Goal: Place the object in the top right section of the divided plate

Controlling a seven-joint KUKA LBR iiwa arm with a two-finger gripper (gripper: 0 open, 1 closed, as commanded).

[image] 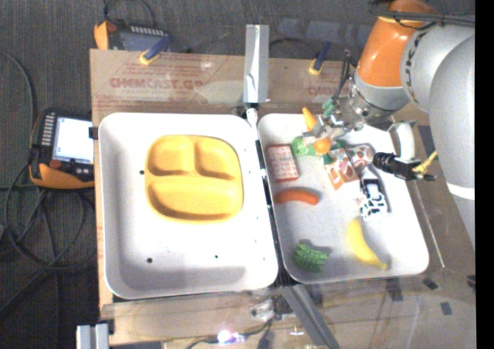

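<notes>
Two shallow white bins (116, 262) sit on a bench. The yellow divided plastic plate (194, 177) lies in the left one. The gripper (333, 120) hovers over the right bin's jumbled toy food (328, 145); its grip cannot be told.

My claw (333, 120) is tangled among small things at the top of the right bin (417, 251), and I cannot tell how it stands or whether anything is in it. The clutter (324, 144) under it, green and orange bits pressed together, is too small and blurred for me to separate or name, and the packets (346, 164) beside it show print I cannot read. My arm (448, 69) is cut off at the right edge, and it covers the bin's top right corner.
</notes>
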